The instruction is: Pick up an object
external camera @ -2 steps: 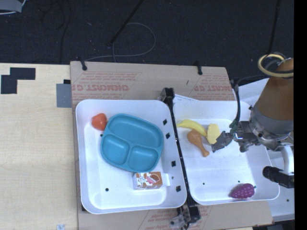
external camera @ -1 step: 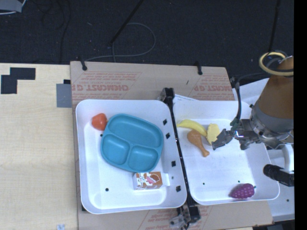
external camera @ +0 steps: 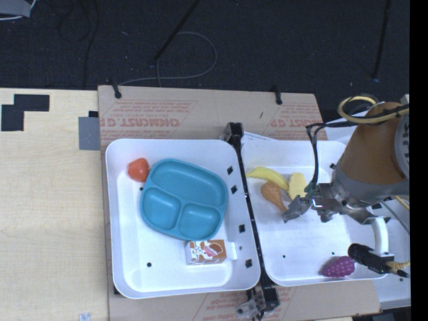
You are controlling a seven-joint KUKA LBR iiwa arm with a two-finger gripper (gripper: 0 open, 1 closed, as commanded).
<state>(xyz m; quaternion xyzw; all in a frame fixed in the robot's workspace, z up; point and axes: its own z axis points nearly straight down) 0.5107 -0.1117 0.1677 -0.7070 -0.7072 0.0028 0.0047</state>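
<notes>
My gripper (external camera: 309, 212) hangs low over the right bin (external camera: 301, 273), open, with nothing between its fingers. Its left fingertip (external camera: 292, 212) sits just beside the lower end of an orange-brown toy piece (external camera: 273, 194). A yellow banana (external camera: 267, 175) and a short yellow piece (external camera: 296, 184) lie just above that, at the bin's upper middle. A purple bunch of grapes (external camera: 338, 267) rests in the bin's lower right corner, below the arm.
The left bin (external camera: 127, 259) holds a blue divided plate (external camera: 183, 198), a red-orange ball (external camera: 138, 170) at its upper left and a small printed box (external camera: 206, 251) near its front. A black divider (external camera: 245, 206) runs between the bins. The arm's orange band (external camera: 374, 149) covers the right bin's right side.
</notes>
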